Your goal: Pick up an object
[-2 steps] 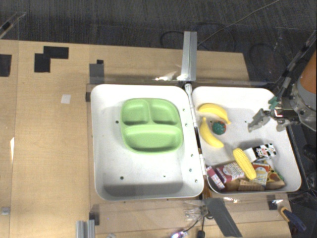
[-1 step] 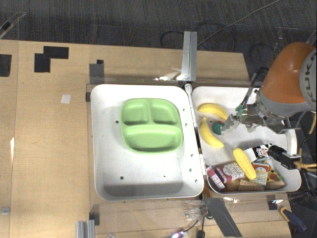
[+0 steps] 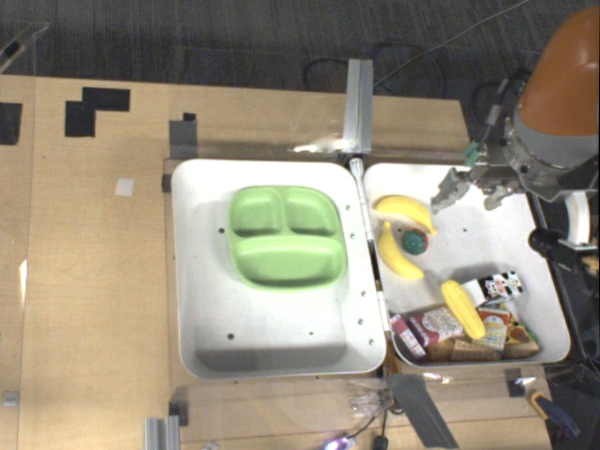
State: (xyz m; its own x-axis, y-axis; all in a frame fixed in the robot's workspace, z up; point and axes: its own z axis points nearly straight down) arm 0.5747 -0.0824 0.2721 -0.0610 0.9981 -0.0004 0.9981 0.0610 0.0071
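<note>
Two white bins sit side by side — the left bin [image 3: 202,279] holds a green divided tray [image 3: 284,235], well apart from the gripper [image 3: 469,187]. Empty, fingers spread, it hovers over the right bin [image 3: 534,279]; bananas [image 3: 403,212] just beside, corn [image 3: 461,307] and packets [image 3: 431,331] nearer the camera.

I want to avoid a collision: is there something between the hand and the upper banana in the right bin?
Nothing visible. The hand hangs to the right of the upper banana, with bare white bin floor between them.
</note>
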